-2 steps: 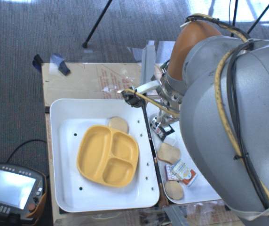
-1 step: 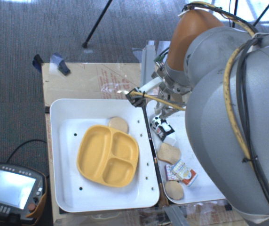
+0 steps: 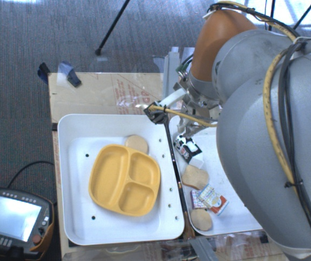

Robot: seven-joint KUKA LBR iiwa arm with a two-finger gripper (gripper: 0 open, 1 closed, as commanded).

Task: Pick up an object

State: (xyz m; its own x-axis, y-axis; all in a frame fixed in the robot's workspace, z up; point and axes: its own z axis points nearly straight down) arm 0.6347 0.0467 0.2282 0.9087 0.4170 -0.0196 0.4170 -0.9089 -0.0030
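With the gripper (image 3: 187, 136) low over the black-and-white packet (image 3: 186, 146) in the right bin (image 3: 226, 222), its grasp unreadable, a miss seems possible since the toast slice (image 3: 194, 176) crowds close

The bulky grey arm (image 3: 259, 140) covers most of the right-hand white bin (image 3: 229, 227) and runs off the frame's right edge. A round tan disc (image 3: 137, 142) is partly hidden behind the yellow divided plastic plate (image 3: 125, 179). At lower left, a grey handheld screen (image 3: 14, 219) is cut off.
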